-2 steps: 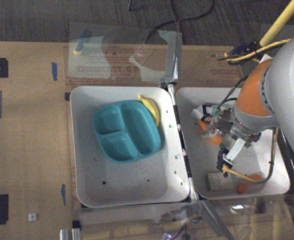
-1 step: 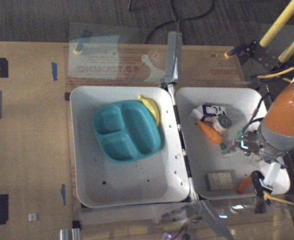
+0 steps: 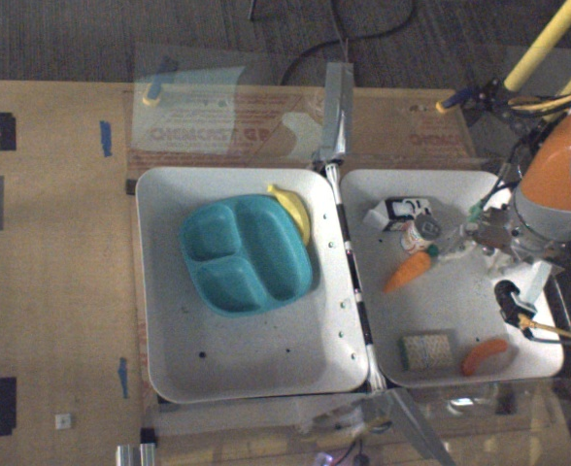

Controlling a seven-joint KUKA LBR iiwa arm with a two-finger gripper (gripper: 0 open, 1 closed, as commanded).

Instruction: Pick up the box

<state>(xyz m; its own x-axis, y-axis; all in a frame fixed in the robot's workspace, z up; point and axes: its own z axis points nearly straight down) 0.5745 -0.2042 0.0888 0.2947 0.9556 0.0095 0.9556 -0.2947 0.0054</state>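
A small black-and-white box [image 3: 406,209] lies near the far left corner of the right bin [image 3: 460,184]. A speckled tan block [image 3: 428,349] rests by that bin's front wall. My gripper [image 3: 480,239] hangs below the orange-banded wrist [image 3: 554,187], over the right bin's far right part. It sits to the right of the box and apart from it. A round-capped small container [image 3: 424,229] and a carrot [image 3: 407,270] lie between the gripper and the box.
A reddish-orange oblong item [image 3: 485,355] lies at the right bin's front right. The left bin [image 3: 169,348] holds a teal divided plate [image 3: 247,253] with a banana [image 3: 293,207] at its far edge. A metal divider [image 3: 349,260] separates the bins. Cables trail by the arm [image 3: 519,309].
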